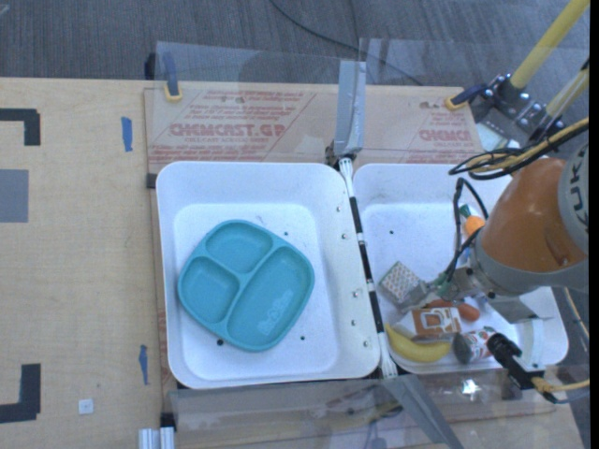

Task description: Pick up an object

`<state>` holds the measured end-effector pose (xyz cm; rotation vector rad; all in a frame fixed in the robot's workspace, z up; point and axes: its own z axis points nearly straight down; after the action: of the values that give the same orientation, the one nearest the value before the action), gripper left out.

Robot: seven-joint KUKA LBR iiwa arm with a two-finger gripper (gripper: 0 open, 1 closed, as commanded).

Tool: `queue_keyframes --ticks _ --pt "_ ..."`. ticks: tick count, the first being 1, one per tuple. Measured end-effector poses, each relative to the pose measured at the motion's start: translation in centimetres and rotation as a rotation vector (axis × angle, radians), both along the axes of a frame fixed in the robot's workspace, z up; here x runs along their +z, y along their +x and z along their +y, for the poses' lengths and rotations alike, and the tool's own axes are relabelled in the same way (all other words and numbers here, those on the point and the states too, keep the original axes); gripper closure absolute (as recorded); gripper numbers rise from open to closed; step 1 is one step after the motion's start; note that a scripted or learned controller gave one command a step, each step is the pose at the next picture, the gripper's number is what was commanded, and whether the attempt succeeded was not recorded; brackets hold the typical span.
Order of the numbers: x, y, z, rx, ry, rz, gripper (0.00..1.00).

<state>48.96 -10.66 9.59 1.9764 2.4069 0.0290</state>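
From the camera view, the arm [538, 227] hangs over the right bin [412, 190] at the frame's lower right, its wrist hiding the jaws, so I cannot tell their state. This looks like the reach-down step. Candidates cluster beneath: a banana [416, 347], a small orange-labelled box [432, 323], a grey speckled block [401, 282]. Next comes a clean descent onto one; they crowd together. The left bin [187, 185] holds a teal divided tray [246, 284].
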Motion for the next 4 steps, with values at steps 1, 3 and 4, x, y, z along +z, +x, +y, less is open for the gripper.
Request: queue_keyframes --ticks 1,3,4 --pt "-0.7 -0.6 0.7 -0.007 0.001 0.017 0.0" --pt "0.4 -0.5 0.5 -0.012 0.0 0.013 0.0" --pt "-0.7 -0.8 -0.3 -0.198 0.008 0.024 0.0"
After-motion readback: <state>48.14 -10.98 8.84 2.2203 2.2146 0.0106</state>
